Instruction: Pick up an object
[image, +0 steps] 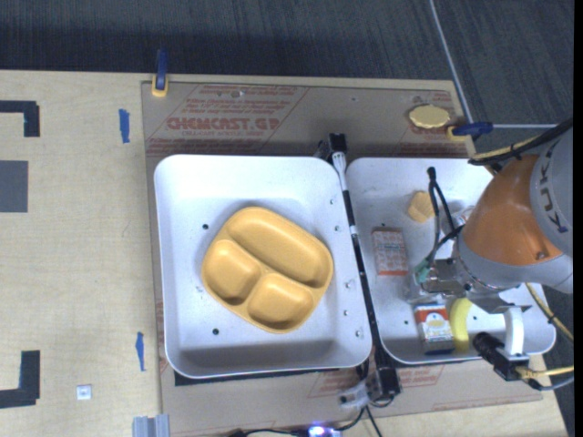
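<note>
Dark carpet runs behind my bench (73, 244), a pale wooden top carrying two white bins side by side on a brown cardboard sheet. From my seat I see the left bin (182, 198) holding a yellow tray (266, 268) with three compartments, lying flat and a little askew near the middle. The right bin (383, 180) holds the small stuff: a tan lump (420, 207) toward the far side, a flat packet (389, 249) with a red label near the dividing wall, and, toward the near edge, a small box (434, 326) touching a yellow banana-like piece (461, 321). My arm (515, 221) reaches in from the right and hangs over the right bin, its wrist and cabling masking the gripper (444, 285), which sits low just above the box and yellow piece. I can't tell how the hand is set, because the wrist hides it from this angle. I see nothing lifted; every item looks to be resting on the bin floor. I judge this as the descent or the grasp attempt itself, aimed at the box or the yellow piece. Next I'd want a firm grip on one item, then a straight lift clear of the rim, and those two touching pieces could spoil it.
</note>
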